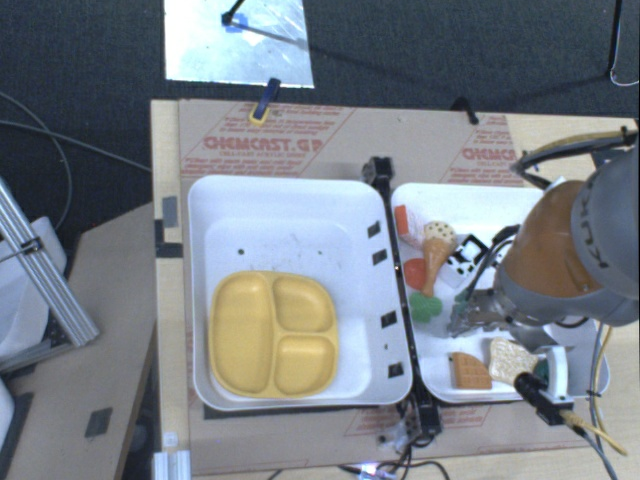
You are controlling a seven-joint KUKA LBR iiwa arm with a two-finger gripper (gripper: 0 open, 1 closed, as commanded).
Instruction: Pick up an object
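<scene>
Camera view: arm (560,253) overhangs toys; yellow tray (272,333) apart.

even, soft overhead light is cast; glare is seen on the foil sheet (238,26), faint shadows inside the left bin (290,203), and mild overall blur.

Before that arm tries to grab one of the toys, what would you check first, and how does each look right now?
1. Toys present in the right bin: ok; an ice cream cone, green piece, waffle piece and toast slice lie there.
2. Claw over the right bin: ok, beside the green piece.
3. Toy between the claw's tips: cannot tell, too dark and small.
4. Toys spaced apart: not ok, cone, dice and red pieces crowd together.
5. Yellow tray out of the way: ok, it sits in the left bin.
</scene>
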